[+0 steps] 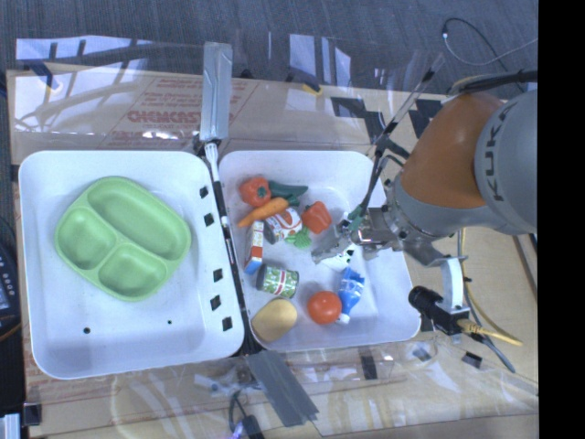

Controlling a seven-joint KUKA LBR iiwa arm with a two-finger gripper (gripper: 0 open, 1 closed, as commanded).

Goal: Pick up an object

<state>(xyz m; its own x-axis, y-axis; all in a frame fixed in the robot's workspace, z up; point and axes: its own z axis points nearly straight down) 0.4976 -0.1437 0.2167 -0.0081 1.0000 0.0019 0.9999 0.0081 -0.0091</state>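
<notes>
Camera view: I read this as the approach step, nothing lifted yet. The gripper (331,245) sits low over the middle of the right bin (388,323), the arm (457,167) reaching in from the right. I cannot tell how the jaws stand (metal parts blur together), and I see no object between them.

Candidate objects all lie in the right bin: a red pepper (317,217) just up-left of the gripper, a blue-and-white bottle (351,291) just below it, a red tomato (324,307) beside the bottle. My judgement: the next move calls for settling on one of these, aligning over it, then descending.

Clutter to watch: a carrot (262,211), a small can (277,281) and a yellow potato (274,319) crowd the bin's left side. The left bin (41,337) bears a green divided plate (123,238), well apart.
</notes>
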